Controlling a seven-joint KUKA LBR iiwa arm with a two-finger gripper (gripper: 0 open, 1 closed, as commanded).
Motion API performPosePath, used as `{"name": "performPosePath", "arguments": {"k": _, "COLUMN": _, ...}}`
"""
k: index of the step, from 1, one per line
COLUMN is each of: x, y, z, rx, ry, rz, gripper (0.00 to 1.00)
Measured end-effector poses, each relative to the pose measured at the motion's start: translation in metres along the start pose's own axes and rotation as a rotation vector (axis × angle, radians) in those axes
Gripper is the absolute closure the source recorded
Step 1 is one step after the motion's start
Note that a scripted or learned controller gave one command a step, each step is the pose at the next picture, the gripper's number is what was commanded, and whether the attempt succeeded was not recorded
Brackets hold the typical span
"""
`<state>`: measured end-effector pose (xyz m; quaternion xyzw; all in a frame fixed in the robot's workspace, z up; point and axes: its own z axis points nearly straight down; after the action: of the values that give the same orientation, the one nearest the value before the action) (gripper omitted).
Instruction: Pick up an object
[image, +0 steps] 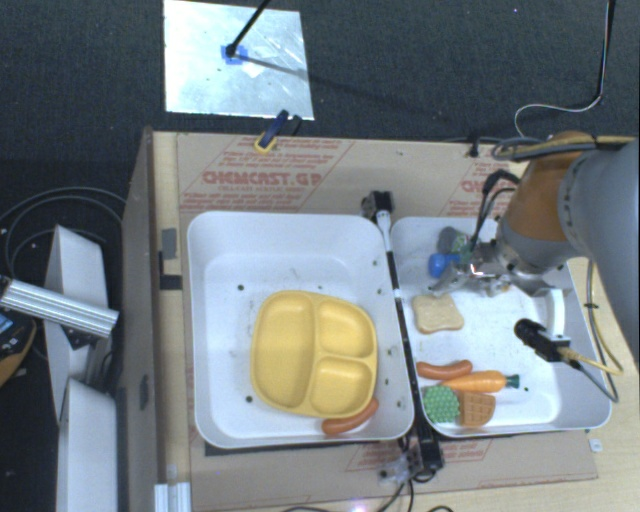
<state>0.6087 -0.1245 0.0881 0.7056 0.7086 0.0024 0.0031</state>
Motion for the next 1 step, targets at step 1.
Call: {"name": "performPosePath", "arguments": {"k": 1, "x": 0.0284, "y": 0.0254, "z": 0.0009, "rx": 0.009, "ry": 0.002, "rz": 0.003, "gripper": 0.0}}
